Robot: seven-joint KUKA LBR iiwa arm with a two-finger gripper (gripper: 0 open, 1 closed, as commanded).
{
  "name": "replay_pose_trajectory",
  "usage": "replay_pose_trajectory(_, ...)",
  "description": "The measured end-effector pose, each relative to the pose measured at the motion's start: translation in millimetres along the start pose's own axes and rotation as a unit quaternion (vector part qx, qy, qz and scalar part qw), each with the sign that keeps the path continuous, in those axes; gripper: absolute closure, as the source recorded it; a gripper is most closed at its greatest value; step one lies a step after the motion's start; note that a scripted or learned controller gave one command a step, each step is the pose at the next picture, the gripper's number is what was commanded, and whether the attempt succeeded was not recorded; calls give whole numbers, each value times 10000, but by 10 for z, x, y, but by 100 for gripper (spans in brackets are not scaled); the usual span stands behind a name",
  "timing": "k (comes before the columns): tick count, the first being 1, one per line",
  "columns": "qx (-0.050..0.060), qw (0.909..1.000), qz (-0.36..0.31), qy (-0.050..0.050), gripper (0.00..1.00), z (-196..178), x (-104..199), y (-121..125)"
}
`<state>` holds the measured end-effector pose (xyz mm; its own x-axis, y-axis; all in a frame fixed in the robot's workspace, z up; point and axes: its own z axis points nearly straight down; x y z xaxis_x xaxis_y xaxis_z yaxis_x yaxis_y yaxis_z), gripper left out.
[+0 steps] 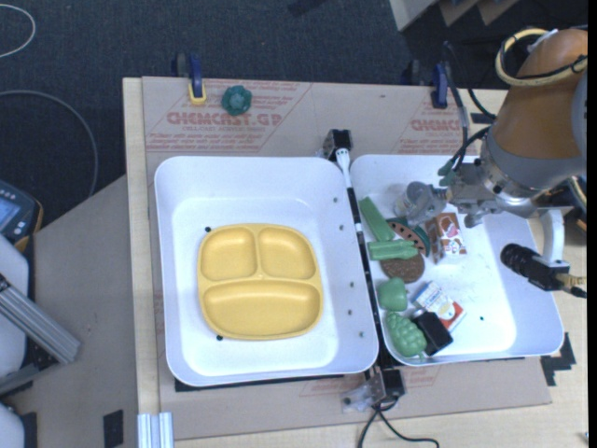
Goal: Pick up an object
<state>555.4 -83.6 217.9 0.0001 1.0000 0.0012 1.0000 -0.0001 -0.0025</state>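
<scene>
My gripper (450,200) hangs over the far part of the right bin (522,329), just above a red-brown packet (449,236). To its left lie a long green piece (372,217), a second green piece (393,248) and a brown round disc (403,267). Nearer the front are a green lump (392,295), a bumpy green thing (404,335), a black block (432,330) and a red and white packet (450,313). Nothing can be seen held in the gripper.
The left bin (177,250) holds a yellow divided plate (260,280). A teal object (236,98) sits on the bench behind it. Blue clamps (194,71) (439,84) stand at the back edge of the board. The right part of the right bin is bare.
</scene>
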Motion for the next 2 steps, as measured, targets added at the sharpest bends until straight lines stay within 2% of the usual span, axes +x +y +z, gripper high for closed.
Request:
replay_pose_trajectory(1,22,10000,-28,11,0,356,580,28)
replay_pose_trajectory(2,-14,10000,-1,-3,100,226,543,38)
